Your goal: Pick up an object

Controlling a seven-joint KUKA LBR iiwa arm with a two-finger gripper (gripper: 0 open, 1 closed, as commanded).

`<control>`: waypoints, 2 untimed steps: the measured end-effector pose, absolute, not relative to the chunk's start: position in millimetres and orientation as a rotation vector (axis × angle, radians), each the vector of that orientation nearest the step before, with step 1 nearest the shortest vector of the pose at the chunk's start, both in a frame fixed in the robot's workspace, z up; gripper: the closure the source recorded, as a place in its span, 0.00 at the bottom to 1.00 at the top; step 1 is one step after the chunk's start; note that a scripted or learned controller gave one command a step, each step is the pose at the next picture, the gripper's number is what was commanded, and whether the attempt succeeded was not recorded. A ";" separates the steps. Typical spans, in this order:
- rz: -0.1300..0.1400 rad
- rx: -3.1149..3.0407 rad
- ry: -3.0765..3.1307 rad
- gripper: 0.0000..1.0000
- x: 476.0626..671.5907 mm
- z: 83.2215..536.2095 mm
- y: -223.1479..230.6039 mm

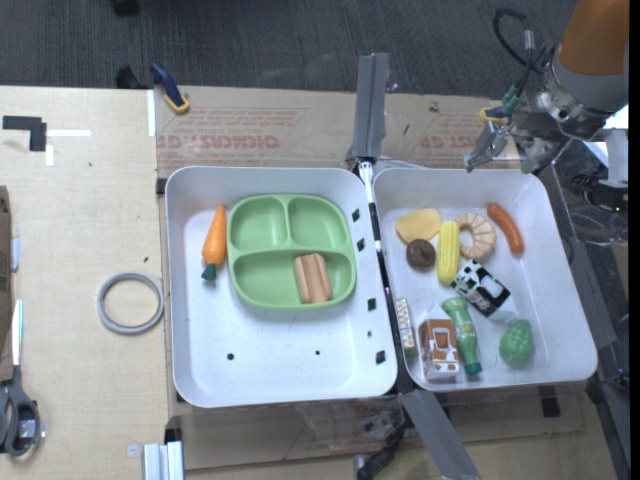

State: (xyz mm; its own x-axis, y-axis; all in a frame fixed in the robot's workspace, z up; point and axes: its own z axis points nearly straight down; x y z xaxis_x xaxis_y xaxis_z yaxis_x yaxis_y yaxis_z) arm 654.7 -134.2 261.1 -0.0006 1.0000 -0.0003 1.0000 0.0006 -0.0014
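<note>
My gripper [505,151] hangs above the back rim of the right bin [570,268], its fingers [482,152] spread open with nothing between them. Below it in that bin lie a red sausage [506,228], a ridged pastry [478,234], a corn cob [449,251], a yellow piece [418,225] and a brown ball [421,254]. Nearer the front are a black-and-white toy [481,290], a green bottle [462,336], a green round fruit [516,342] and an orange carton [437,349]. The left bin [280,368] holds a green divided plate [292,230] with a hot dog [312,277], and a carrot [214,240].
A grey metal post [371,108] stands at the back between the bins. On the bench to the left lie a tape ring [131,301], scissors [20,415] and a blue clamp [170,86]. Cables [520,38] trail by the arm.
</note>
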 end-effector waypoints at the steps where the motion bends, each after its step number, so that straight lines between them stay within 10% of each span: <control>1: 0.004 -2.261 -2.179 0.00 658.2 168.0 -223.3; 2: -0.011 -2.278 -2.182 0.00 658.3 141.0 -220.9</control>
